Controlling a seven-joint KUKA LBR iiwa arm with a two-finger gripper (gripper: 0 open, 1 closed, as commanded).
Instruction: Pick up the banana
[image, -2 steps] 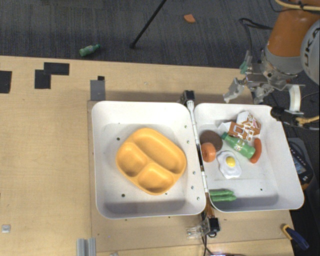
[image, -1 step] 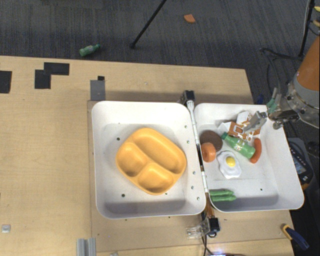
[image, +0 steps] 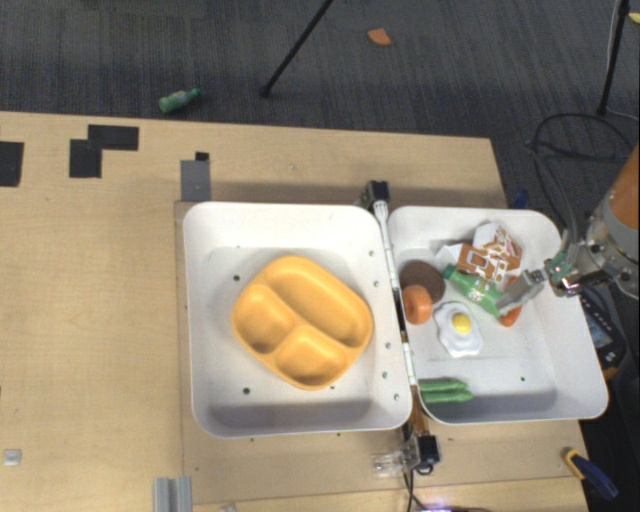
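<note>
I'm watching the gripper (image: 524, 292) hanging low over the right bin (image: 560, 400), just beside the snack packet (image: 488, 258) and near the fried egg (image: 459, 330). I can't tell whether it's open or closed. I'm struggling to pick the banana out of this clutter, so I'm worrying about a grab on the wrong item.

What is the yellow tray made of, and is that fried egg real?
The yellow tray looks like moulded plastic, smooth with a soft sheen and rounded compartments. The fried egg looks like a plastic toy: flat, glossy white, with a neat, even yolk.
</note>
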